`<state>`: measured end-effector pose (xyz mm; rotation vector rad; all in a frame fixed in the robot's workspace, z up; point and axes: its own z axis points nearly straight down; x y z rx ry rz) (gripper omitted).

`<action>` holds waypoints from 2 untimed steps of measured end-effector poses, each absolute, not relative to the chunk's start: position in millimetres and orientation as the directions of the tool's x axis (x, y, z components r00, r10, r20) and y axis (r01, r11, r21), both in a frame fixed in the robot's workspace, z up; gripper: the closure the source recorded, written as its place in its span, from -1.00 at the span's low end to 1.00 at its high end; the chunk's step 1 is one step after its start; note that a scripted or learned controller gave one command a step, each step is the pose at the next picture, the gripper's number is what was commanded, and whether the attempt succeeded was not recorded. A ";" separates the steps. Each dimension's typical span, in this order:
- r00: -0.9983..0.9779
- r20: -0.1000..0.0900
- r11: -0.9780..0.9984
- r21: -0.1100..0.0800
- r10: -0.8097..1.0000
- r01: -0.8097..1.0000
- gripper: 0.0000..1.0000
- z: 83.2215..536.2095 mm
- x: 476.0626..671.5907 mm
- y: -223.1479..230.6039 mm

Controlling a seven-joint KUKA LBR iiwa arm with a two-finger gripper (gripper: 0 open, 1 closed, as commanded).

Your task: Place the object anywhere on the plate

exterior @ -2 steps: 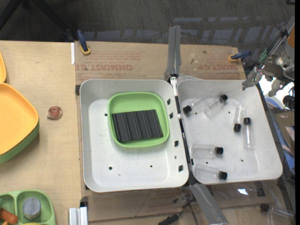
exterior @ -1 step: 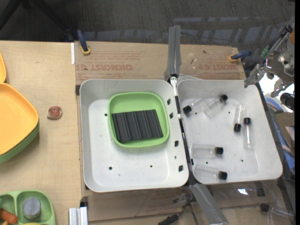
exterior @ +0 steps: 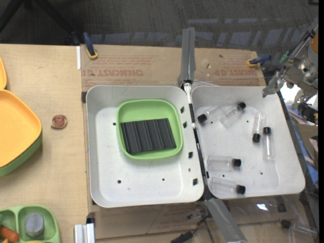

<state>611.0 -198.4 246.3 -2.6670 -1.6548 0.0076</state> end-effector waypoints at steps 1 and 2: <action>0.532 -0.003 -0.532 -0.006 0.847 0.847 -1.00 244.7 603.4 -194.4; 0.616 -0.002 -0.616 -0.003 0.788 0.788 -1.00 243.4 602.1 -201.1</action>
